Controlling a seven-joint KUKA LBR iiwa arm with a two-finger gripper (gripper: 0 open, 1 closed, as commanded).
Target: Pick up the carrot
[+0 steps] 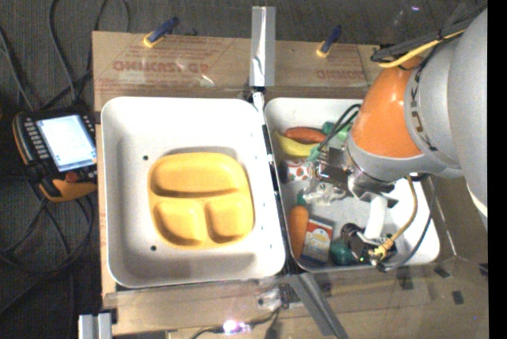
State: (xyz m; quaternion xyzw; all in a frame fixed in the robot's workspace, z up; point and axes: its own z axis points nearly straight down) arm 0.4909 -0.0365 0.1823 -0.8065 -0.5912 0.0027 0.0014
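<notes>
The carrot point(298, 226) is orange with a green top and lies upright along the left side of the right bin point(428, 249), near its front. My gripper point(323, 185) hangs over the middle of that bin, just above and to the right of the carrot's top end. The arm's orange band and grey body cover much of the bin's right half. I see nothing held in the gripper.
A yellow banana point(290, 146) and a red item point(304, 133) lie at the back of the right bin. A small printed box point(318, 239) and a green item point(342, 253) sit beside the carrot. The left bin point(119, 171) holds a yellow compartment tray point(202, 196).
</notes>
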